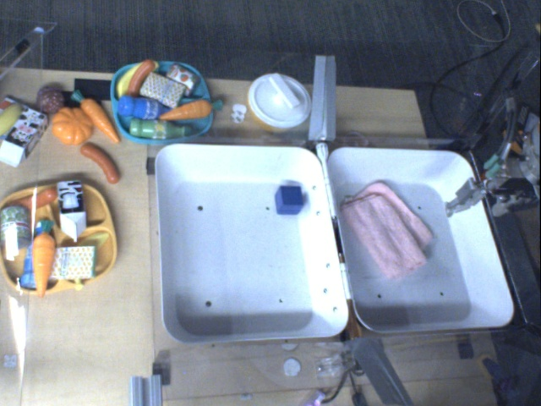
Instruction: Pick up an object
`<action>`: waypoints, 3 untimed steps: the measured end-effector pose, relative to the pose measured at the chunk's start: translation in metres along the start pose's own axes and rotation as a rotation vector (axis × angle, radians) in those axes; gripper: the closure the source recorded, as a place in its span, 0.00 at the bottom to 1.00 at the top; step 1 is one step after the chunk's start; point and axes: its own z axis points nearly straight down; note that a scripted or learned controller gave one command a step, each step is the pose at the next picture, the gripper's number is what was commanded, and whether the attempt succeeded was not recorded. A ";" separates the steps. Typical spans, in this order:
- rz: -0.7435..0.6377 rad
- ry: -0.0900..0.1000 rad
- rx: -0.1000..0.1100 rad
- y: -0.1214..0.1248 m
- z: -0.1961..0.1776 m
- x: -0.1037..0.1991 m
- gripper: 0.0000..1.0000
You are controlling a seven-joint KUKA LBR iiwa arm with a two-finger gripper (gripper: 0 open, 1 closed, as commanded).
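A small blue cube [290,199] rests in the left bin [182,252], near its far right corner. In the right bin [456,303] a folded pink cloth [389,227] lies left of centre. My gripper [472,194] hangs at the right bin's right rim, partly over the edge and low against dark hardware. It is well to the right of the cloth and touches neither object. Nothing shows in its grasp.
A blue bowl [127,125] of toy food and a white lidded bowl [279,100] stand behind the bins. A yellow tray [106,235] of toys, a pumpkin [69,125] and a sausage [101,163] lie on the bench at left. Cables hang at the far right.
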 end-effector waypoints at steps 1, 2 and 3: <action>-0.203 0.001 0.000 0.014 0.120 0.013 0.00; -0.305 -0.005 -0.012 0.070 0.168 0.013 0.00; -0.427 -0.008 -0.020 0.036 0.166 0.020 0.00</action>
